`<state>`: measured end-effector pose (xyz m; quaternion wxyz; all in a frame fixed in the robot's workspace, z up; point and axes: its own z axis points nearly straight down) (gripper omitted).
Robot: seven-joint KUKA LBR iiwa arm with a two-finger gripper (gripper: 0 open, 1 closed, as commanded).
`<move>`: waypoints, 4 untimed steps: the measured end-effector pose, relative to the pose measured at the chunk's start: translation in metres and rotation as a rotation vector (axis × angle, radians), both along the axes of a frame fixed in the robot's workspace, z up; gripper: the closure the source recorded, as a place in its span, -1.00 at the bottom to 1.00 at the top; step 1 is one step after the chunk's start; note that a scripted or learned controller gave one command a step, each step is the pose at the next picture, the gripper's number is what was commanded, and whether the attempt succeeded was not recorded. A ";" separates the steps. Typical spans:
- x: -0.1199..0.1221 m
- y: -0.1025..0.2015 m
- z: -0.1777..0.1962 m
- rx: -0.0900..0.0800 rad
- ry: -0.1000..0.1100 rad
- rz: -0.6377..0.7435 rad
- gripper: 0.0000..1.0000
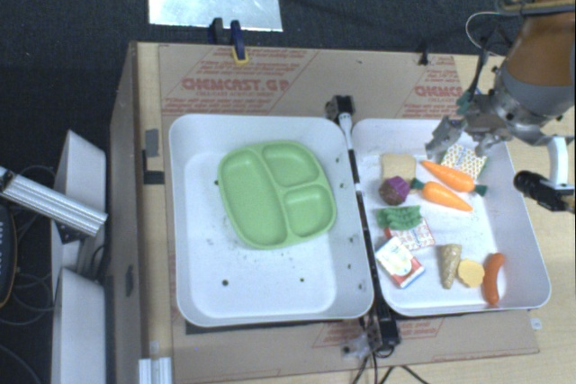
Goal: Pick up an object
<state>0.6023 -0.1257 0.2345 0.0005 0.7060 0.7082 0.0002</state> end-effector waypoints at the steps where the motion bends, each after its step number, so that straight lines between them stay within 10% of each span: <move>1: -0.022 -0.039 -0.124 0.000 0.003 -0.003 -1.00; 2: 0.024 0.005 -0.146 -0.002 -0.010 -0.001 -1.00; 3: 0.025 0.006 -0.134 0.000 -0.011 0.002 1.00; 4: 0.024 0.006 -0.135 0.001 -0.010 0.002 -1.00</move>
